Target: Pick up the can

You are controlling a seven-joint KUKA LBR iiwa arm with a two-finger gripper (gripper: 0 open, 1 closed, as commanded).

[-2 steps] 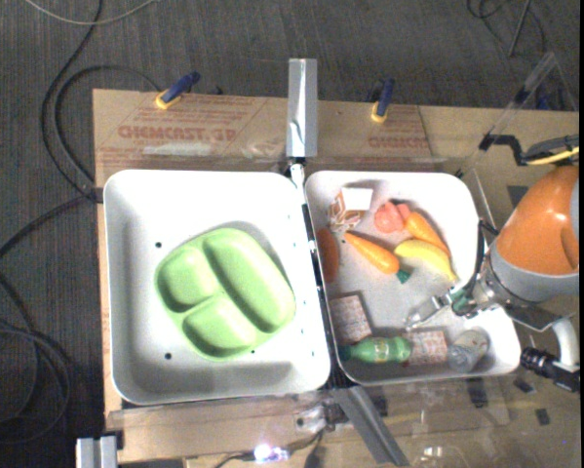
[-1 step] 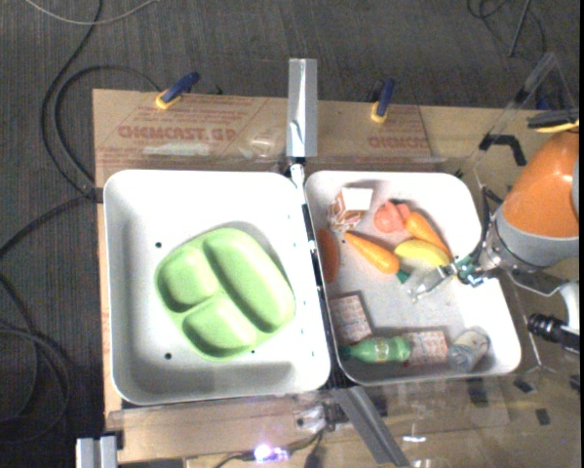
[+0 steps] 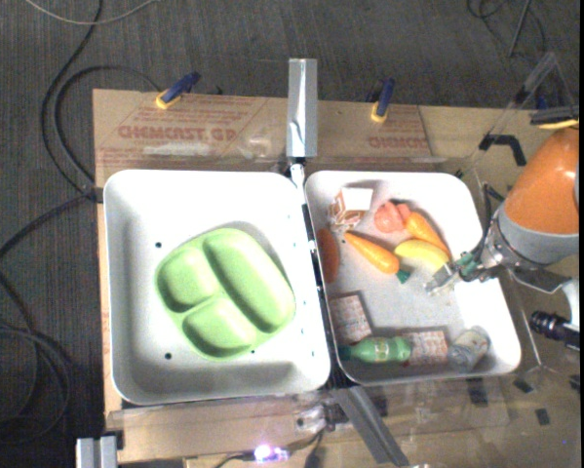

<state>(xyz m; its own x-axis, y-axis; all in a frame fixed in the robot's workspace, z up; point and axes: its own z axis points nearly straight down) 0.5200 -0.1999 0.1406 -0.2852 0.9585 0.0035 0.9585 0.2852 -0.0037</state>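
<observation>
The can (image 3: pixel 470 347) is a small silvery, dented one lying in the right bin's (image 3: pixel 486 213) near right corner. My gripper (image 3: pixel 448 272) hangs over the right-hand middle of that bin, next to a yellow banana-like piece (image 3: pixel 420 253) and farther back than the can. Its fingers look open, with nothing between them. The grey arm with its orange band (image 3: pixel 550 198) comes in from the right, over the bin's right wall.
A green bottle (image 3: pixel 379 349) and a flat packet (image 3: pixel 429 344) lie left of the can; another packet (image 3: pixel 350 316) sits behind them. Carrots (image 3: pixel 371 250), a red piece (image 3: pixel 388 216) and a small carton (image 3: pixel 352 206) crowd the back. The left bin (image 3: pixel 126 222) holds a green divided plate (image 3: pixel 225 291).
</observation>
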